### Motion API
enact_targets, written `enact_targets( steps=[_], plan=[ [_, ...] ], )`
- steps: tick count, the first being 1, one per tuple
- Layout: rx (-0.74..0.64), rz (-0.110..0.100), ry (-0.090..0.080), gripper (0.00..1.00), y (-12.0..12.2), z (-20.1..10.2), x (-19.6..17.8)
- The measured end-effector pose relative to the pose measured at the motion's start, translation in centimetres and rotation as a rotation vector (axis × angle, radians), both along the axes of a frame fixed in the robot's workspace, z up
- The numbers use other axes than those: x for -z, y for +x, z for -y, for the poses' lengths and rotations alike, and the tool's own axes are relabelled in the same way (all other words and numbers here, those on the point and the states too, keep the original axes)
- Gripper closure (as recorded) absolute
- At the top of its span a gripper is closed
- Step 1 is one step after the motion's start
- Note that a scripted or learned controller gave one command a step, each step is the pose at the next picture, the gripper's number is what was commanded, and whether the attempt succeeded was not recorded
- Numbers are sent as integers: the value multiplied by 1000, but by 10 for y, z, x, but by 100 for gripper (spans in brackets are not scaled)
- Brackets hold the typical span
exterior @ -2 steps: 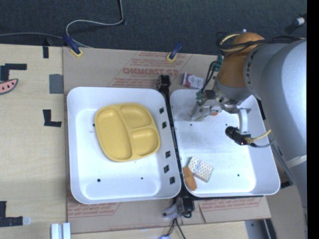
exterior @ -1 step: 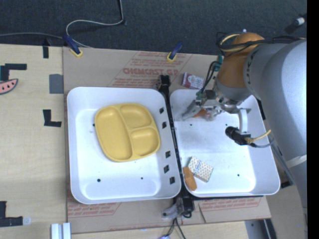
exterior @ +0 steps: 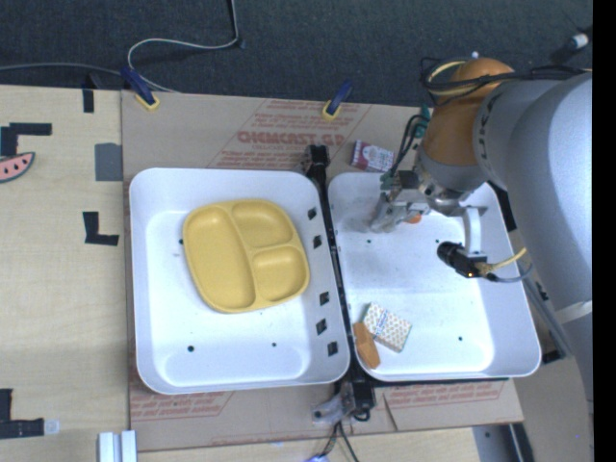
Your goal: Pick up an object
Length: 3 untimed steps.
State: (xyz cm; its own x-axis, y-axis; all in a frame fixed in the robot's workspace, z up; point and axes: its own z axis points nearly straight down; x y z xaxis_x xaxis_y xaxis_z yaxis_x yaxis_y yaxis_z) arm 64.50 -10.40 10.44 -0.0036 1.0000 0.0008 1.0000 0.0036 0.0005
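Arm reaching into right bin, far end; pick not yet made.
L bin (exterior: 154, 287) is holding a yellow tray (exterior: 245, 253). In R bin (exterior: 500, 340), orange piece (exterior: 365, 346) and checkered packet (exterior: 389, 327) are lying touching at 6 o'clock, orange piece's long axis roughly 12–6. Gripper (exterior: 393, 210) is hanging at 12 o'clock, well apart; grip state: can't tell.

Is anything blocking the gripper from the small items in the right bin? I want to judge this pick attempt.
Nothing visible does. The gripper is at the right bin's far end; bare floor separates it from the checkered packet and orange piece.
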Motion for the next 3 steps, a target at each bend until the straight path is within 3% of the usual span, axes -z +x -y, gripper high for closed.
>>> enact_targets(
  steps=[1, 2, 3],
  plan=[
    [0, 0, 0, 0, 0, 0, 0],
    [-1, -1, 1, 100, 0, -1, -9],
    [-1, -1, 1, 0, 0, -1, -9]
  ],
)
